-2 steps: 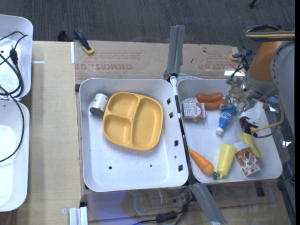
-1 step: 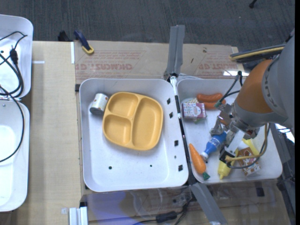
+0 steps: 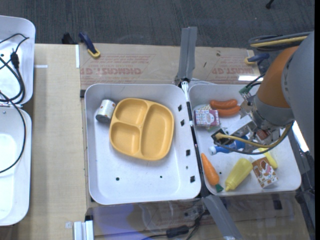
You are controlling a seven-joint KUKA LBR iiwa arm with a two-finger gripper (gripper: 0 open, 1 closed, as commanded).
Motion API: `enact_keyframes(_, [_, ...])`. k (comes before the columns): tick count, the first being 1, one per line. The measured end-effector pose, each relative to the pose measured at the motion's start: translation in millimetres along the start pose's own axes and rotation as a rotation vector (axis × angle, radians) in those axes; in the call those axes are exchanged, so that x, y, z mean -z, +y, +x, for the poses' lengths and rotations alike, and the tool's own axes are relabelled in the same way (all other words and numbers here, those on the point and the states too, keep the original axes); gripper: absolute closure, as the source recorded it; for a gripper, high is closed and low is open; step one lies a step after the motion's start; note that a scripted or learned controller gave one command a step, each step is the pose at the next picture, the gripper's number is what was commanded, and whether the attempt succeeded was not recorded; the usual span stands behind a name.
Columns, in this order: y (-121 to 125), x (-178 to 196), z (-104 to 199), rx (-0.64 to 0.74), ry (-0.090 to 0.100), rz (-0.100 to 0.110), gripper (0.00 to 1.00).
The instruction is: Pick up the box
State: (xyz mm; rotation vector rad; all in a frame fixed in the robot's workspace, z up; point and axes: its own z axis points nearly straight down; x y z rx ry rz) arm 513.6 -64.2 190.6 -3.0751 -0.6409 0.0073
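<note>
In the right bin (image 3: 295, 181), a small pink and white box (image 3: 206, 117) lies near the left wall. A brown and white carton (image 3: 264, 173) lies at the front right corner. My gripper (image 3: 256, 134) hangs over the middle of this bin, under the grey and orange arm (image 3: 280, 91). It is to the right of the pink box and just behind the carton. Nothing shows between its tips.
Two sausages (image 3: 225, 107) lie at the back of the right bin. At its front are a carrot (image 3: 210, 169), a yellow squeeze bottle (image 3: 238, 174) and a blue item (image 3: 224, 148). The left bin (image 3: 100, 179) holds a yellow divided plate (image 3: 142, 129) and a can (image 3: 105, 110).
</note>
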Motion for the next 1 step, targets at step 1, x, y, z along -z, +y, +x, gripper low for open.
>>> enact_keyframes(1, [-54.2,44.1,62.5,-0.189,0.0,-0.001,1.0])
